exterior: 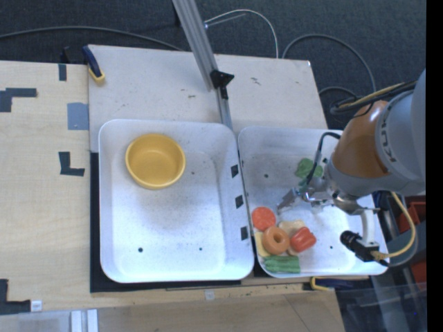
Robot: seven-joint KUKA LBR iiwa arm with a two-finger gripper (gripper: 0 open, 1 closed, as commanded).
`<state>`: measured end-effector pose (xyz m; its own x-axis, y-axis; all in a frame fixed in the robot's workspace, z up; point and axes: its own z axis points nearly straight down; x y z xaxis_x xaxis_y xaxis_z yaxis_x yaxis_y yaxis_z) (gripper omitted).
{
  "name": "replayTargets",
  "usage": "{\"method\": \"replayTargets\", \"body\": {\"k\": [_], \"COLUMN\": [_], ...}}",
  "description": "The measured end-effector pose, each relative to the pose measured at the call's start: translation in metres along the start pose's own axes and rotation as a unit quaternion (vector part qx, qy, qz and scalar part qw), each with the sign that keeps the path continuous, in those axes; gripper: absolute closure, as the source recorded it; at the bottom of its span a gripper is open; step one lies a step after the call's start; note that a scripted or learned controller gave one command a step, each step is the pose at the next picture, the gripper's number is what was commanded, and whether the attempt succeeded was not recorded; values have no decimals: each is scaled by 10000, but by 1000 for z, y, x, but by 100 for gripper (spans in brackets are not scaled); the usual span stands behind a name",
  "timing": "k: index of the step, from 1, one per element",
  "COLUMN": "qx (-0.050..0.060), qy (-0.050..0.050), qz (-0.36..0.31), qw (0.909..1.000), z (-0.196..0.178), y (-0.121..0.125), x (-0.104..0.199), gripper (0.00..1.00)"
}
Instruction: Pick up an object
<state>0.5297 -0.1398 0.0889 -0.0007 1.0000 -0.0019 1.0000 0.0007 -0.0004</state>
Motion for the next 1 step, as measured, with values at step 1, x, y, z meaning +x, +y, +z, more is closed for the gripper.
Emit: {"method": "replayTargets", "body": {"k": [1], "qx": [-3], "qy": [7], "qz": [-5], "qw": [10000], "z": [-11], "y": [0], "x": [1], "gripper": [100]}}
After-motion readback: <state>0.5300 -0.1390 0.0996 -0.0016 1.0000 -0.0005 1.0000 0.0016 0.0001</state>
